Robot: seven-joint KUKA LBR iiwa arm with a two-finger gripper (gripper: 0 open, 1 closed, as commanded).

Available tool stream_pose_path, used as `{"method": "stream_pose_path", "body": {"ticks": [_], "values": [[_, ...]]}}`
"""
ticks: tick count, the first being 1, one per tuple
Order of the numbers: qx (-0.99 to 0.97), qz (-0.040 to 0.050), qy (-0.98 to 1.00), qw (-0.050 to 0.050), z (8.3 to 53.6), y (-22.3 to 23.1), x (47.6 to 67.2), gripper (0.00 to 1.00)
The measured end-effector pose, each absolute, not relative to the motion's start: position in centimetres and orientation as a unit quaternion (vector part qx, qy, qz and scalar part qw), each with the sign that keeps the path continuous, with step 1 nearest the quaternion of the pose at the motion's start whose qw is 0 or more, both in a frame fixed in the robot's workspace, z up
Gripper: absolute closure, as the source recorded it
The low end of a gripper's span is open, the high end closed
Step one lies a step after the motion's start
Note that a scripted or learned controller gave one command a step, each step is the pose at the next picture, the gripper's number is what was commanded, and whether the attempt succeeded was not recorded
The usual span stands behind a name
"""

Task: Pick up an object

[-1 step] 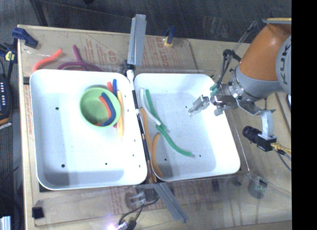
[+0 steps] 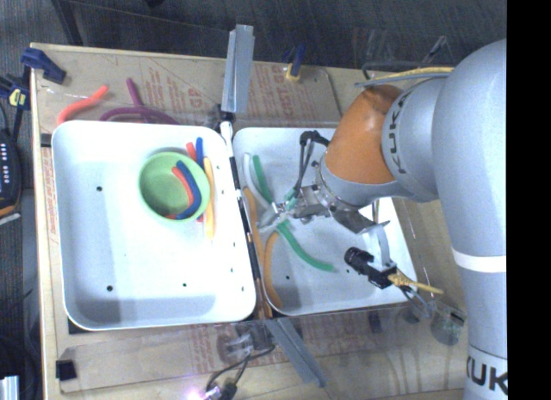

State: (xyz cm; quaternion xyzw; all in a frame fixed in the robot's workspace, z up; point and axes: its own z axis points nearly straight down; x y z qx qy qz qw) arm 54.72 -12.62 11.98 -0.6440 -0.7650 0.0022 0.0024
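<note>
The right bin [image 2: 392,299] holds green strips [image 2: 303,250] and an orange strip [image 2: 269,269] at its 9 o'clock side. The hand [image 2: 284,211] hangs over them just above the green strips; whether it grips anything, I cannot tell. At 9 o'clock, the left bin [image 2: 103,252] holds a green bowl [image 2: 164,185] with coloured strips [image 2: 194,185]

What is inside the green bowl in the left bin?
The green bowl holds curved red and blue strips along its right side, with a yellow one at its rim. Whatever lies beneath those strips is covered.
</note>
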Motion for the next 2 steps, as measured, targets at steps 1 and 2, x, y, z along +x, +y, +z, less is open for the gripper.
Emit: {"method": "stream_pose_path", "body": {"ticks": [1,2], "values": [[-0.638,0.0014,-0.770,-0.006,9.5,-12.0,53.5,0.00],[-0.634,0.0013,-0.773,-0.003,10.6,-11.8,53.6,1.00]]}}
